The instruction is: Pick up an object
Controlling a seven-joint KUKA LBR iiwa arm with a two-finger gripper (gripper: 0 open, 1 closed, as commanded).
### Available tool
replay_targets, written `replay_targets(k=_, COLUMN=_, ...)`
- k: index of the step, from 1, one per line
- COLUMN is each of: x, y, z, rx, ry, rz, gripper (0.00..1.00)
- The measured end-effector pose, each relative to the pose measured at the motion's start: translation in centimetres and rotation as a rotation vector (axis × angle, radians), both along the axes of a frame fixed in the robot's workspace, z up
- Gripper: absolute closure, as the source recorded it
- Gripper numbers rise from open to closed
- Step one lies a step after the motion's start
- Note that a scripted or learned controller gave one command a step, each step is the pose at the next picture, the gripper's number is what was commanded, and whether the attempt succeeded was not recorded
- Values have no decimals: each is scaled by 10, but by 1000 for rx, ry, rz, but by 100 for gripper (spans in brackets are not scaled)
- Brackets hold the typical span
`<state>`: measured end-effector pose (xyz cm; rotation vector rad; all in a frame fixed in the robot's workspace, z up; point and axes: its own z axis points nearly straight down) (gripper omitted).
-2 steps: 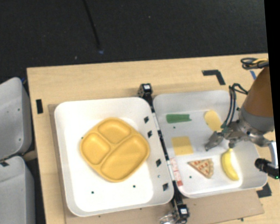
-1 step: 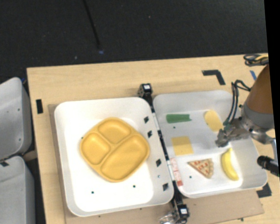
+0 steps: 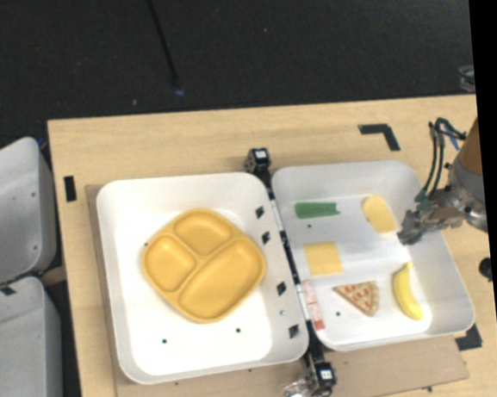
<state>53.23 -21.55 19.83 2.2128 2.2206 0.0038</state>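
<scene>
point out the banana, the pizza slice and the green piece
banana (image 3: 405, 293), camera view, middle of its curve
pizza slice (image 3: 360, 296), camera view, centre of the topping
green piece (image 3: 317, 209), camera view, middle of its top face

The yellow three-compartment plastic plate (image 3: 204, 264) lies in the left shallow white bin (image 3: 132, 350); the yellow square cheese slice (image 3: 324, 258) lies in the right shallow white bin (image 3: 439, 306), with the triangular pizza slice (image 3: 358, 297) at its five o'clock.
</scene>
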Motion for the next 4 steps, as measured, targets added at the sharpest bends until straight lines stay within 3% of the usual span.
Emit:
replay_targets(k=2, x=-5, y=-5, z=77, rx=1, ry=2, rz=-1, gripper=100)
replay_targets(k=4, x=25, y=88, z=52, rx=4, ry=7, rz=2, gripper=100)
